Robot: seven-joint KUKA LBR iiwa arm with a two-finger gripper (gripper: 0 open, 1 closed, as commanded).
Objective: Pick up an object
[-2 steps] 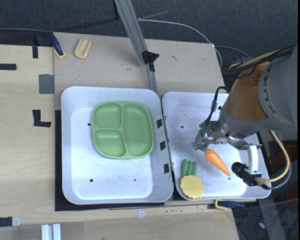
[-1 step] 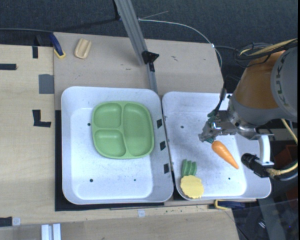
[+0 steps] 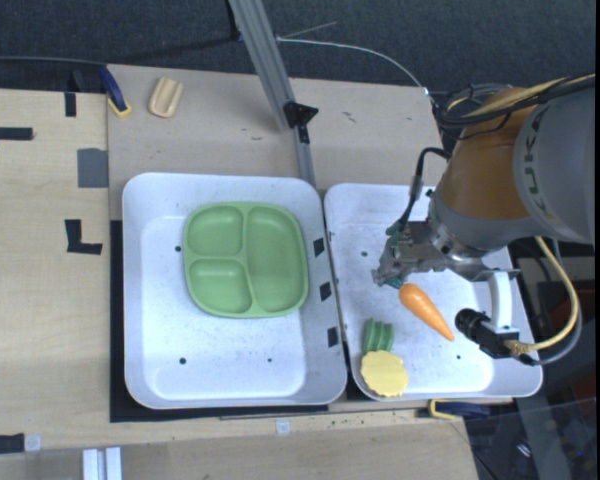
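Note:
An orange carrot (image 3: 426,309) lies in the right bin (image 3: 352,218), pointing down and right. A yellow round piece (image 3: 383,373) rests at the bin's near edge, with a green ribbed piece (image 3: 377,336) just above it. My gripper (image 3: 392,271) hangs over the middle of the right bin, its tip just up and left of the carrot's thick end. The carrot looks close to the tip, but I cannot see whether they touch.
The left bin (image 3: 150,368) holds a green divided plate (image 3: 246,259). A metal pole (image 3: 268,53) slants in from the top to the bins' divider. A small tan block (image 3: 165,97) and a blue-yellow item (image 3: 114,91) lie on the bench beyond the bins.

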